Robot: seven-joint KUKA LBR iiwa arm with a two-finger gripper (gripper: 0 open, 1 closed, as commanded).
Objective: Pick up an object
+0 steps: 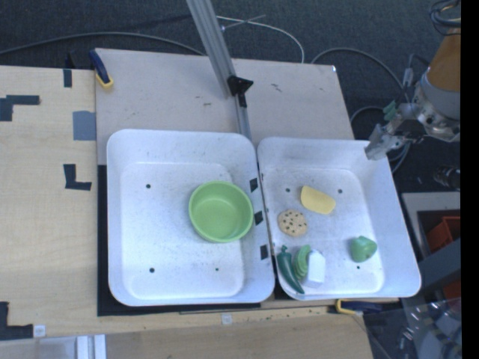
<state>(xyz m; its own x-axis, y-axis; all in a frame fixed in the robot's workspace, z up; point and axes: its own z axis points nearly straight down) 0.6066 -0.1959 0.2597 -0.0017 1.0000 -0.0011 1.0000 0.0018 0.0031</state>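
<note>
The gripper (376,146) is hovering over the right bin's (389,193) far corner, holding nothing; whether its jaws are parted I cannot tell. The cookie (293,222), cheese wedge (318,200) and green pieces (363,248) are lying unpicked.

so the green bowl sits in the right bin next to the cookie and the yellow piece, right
Not quite. The camera view shows the green bowl alone in the left bin. The cookie and the yellow piece do lie close together, but in the right bin, not beside the bowl.
</note>
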